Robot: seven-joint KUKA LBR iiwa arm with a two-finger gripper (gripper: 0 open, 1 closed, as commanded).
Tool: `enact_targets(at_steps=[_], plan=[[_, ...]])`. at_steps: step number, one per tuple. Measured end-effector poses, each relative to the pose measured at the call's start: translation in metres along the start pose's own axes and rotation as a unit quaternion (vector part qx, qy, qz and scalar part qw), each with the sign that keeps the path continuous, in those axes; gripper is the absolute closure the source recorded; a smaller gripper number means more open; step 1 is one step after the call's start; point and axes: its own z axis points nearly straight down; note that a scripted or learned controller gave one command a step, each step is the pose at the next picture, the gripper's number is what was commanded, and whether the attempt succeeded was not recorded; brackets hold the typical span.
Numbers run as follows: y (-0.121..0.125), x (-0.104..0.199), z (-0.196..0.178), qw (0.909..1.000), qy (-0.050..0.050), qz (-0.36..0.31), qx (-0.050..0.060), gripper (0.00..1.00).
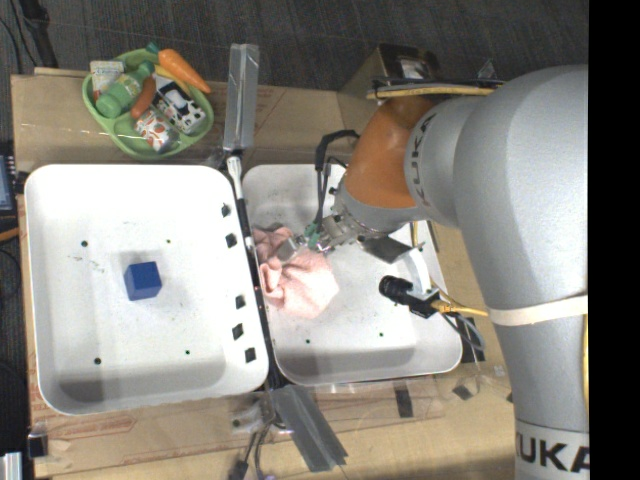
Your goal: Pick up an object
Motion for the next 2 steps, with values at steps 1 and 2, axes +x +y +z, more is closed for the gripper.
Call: enact_targets(at_steps=[1, 2], plan=[[0.019, 0.059, -0.098, 0.9983, 0.0, 0.058, 0.001, 0.0], [-0.019, 0.0, -0.019, 0.9967, 0.001, 0.081, 0.004, 0.0]])
